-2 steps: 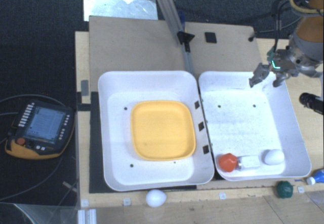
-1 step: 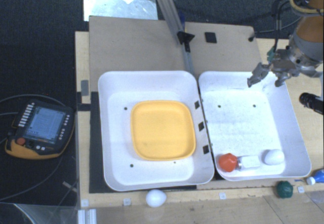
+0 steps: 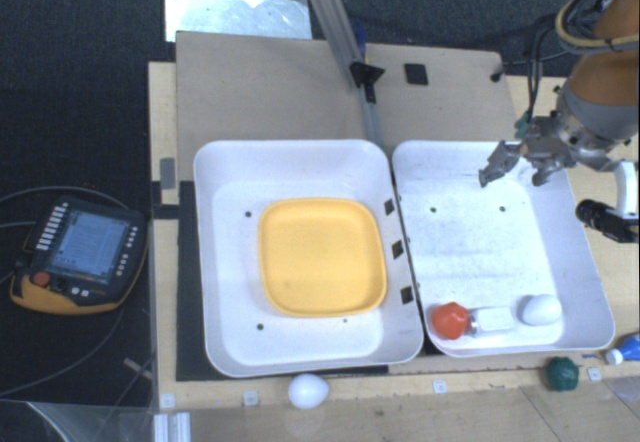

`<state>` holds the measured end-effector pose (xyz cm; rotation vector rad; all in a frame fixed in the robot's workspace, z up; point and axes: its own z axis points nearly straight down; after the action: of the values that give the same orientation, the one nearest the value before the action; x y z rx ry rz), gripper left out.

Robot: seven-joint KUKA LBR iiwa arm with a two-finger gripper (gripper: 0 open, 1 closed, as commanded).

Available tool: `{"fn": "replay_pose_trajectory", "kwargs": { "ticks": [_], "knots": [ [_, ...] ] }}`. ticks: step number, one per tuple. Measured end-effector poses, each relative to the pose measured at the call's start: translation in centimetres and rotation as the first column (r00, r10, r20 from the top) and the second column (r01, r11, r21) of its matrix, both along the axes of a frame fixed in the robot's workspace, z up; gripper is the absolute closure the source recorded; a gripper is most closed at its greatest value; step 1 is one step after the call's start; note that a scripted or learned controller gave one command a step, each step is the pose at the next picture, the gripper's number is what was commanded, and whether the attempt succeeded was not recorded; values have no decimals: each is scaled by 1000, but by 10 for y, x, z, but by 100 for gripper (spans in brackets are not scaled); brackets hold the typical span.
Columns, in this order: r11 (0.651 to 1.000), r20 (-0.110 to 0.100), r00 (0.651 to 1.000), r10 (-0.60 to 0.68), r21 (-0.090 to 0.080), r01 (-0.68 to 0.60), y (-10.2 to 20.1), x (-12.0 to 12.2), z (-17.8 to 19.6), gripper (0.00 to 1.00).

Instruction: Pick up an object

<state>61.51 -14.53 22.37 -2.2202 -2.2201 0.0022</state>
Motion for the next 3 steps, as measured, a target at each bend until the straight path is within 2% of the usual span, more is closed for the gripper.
{"fn": "replay_pose_trajectory", "kwargs": {
  "ticks": [2,3],
  "knots": [
    [1000,-1,1000,-1,0,1,-14,-4,-115,0],
    [1000,5,1000,0,-1,0,-14,-2,-102,100]
  ]
}}
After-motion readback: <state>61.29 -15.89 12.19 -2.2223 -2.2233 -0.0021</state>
